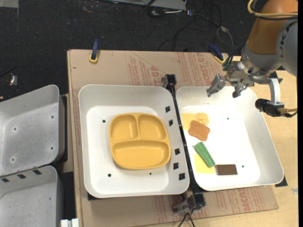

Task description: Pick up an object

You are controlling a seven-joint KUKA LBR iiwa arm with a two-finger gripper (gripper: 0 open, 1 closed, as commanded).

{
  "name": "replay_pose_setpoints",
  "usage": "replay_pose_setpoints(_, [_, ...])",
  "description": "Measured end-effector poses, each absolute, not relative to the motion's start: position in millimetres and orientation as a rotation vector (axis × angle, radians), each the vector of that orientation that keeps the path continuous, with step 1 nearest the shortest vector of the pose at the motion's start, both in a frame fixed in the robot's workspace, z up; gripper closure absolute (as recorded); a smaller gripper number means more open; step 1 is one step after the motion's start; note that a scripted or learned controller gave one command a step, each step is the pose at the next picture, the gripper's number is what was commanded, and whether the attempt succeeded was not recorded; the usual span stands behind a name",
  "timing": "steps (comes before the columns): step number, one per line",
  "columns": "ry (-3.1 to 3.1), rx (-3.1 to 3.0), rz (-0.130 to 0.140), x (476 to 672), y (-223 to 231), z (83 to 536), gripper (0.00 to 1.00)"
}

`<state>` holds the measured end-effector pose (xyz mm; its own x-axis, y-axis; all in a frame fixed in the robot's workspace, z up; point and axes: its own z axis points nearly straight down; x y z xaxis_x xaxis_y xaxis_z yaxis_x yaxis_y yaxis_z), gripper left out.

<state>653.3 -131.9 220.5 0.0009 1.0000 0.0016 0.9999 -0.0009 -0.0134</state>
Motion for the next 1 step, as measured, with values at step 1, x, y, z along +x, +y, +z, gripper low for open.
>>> replay_pose_setpoints(1, [-2.223,-2.220,0.000,656.0,-131.6,229.3,0.00])
